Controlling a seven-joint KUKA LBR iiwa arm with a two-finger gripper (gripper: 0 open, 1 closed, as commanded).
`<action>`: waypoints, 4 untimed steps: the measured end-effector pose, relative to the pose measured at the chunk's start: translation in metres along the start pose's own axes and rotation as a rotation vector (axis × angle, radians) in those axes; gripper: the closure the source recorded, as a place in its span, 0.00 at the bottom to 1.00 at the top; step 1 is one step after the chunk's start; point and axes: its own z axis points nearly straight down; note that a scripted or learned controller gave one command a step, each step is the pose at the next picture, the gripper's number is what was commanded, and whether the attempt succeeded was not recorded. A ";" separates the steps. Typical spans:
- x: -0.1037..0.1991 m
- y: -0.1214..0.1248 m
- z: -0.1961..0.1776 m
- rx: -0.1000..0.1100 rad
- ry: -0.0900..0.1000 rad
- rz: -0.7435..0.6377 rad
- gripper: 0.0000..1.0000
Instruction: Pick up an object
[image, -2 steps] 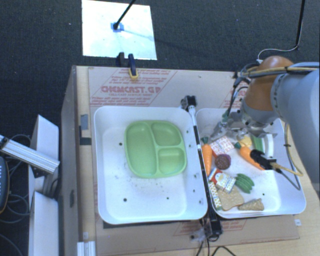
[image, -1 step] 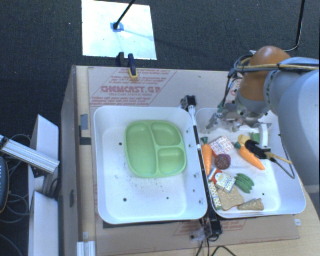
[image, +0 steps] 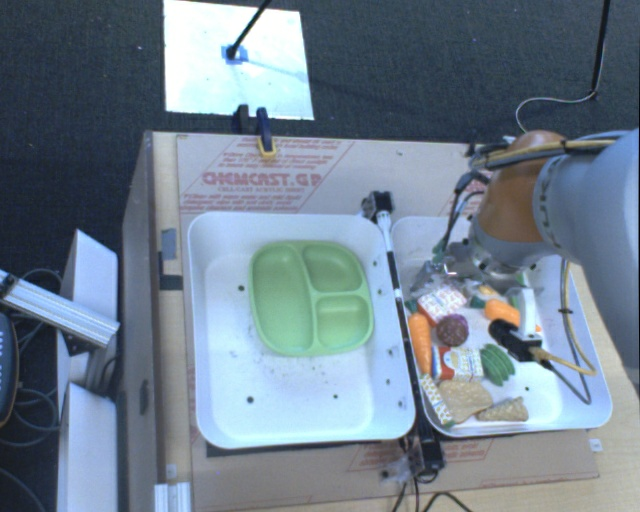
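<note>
The gripper (image: 452, 268) is hanging low over the right bin (image: 575, 400), just above the carrot (image: 421, 340) and toy food; finger state: cannot tell.

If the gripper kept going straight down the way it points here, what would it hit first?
Most likely the small red-and-white packet lying just below the gripper in the right bin, near the carrot. Depth is hard to judge from this slanted view.

Lab test bench, I reckon. My bench (image: 300, 165): sheet of protective-papered acrylic printed "CHEMCAST GP", clamp (image: 264, 132) at back edge. Dark carpet floor (image: 80, 90) around it. Loose cables (image: 575, 75), aluminium rail (image: 55, 305) at side. Toy food (image: 465, 350) in white bin (image: 575, 405), not real groceries.
</note>
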 end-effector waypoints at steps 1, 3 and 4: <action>-0.031 0.039 0.000 -0.002 -0.001 0.000 0.00; -0.041 -0.079 0.000 0.000 0.000 0.001 0.00; -0.041 -0.078 -0.011 -0.005 -0.001 0.000 1.00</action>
